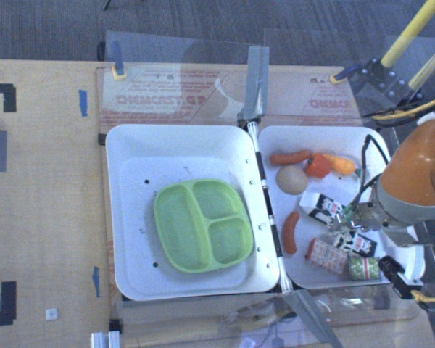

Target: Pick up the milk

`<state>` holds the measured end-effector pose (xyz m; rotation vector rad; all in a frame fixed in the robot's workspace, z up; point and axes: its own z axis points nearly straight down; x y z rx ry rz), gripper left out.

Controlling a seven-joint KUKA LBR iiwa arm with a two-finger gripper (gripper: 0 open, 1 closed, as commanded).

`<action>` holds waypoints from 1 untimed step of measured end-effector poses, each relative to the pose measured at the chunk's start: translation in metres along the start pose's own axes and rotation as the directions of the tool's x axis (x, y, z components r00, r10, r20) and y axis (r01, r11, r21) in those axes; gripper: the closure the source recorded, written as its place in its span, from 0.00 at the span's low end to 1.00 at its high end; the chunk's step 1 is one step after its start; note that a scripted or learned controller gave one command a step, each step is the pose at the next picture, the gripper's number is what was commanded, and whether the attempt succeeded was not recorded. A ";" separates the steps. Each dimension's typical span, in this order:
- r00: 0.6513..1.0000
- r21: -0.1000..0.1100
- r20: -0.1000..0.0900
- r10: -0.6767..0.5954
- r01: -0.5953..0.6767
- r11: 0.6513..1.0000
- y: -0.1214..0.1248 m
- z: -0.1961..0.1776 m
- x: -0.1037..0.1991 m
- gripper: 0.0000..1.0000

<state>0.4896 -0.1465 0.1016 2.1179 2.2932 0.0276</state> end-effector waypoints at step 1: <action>0.918 0.025 -0.014 -0.397 0.397 0.917 -0.006 -0.068 0.032 1.00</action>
